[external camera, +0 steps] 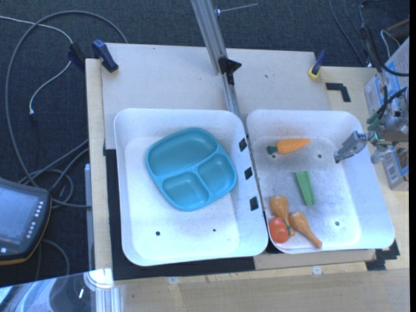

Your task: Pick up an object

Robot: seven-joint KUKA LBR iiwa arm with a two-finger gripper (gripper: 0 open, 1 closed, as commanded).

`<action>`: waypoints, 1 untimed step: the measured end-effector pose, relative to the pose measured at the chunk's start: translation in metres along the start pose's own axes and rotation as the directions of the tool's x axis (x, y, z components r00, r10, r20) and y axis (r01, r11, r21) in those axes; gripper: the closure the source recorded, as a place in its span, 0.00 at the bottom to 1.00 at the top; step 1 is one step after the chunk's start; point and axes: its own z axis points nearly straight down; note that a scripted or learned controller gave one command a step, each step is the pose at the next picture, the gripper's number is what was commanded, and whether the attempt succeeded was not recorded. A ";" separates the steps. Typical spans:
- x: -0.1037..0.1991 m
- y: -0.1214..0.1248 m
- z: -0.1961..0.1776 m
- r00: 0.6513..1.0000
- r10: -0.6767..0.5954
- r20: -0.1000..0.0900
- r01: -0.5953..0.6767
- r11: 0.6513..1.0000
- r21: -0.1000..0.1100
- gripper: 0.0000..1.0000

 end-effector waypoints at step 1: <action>0.000 0.000 0.000 1.000 0.000 0.000 0.000 1.000 0.000 0.00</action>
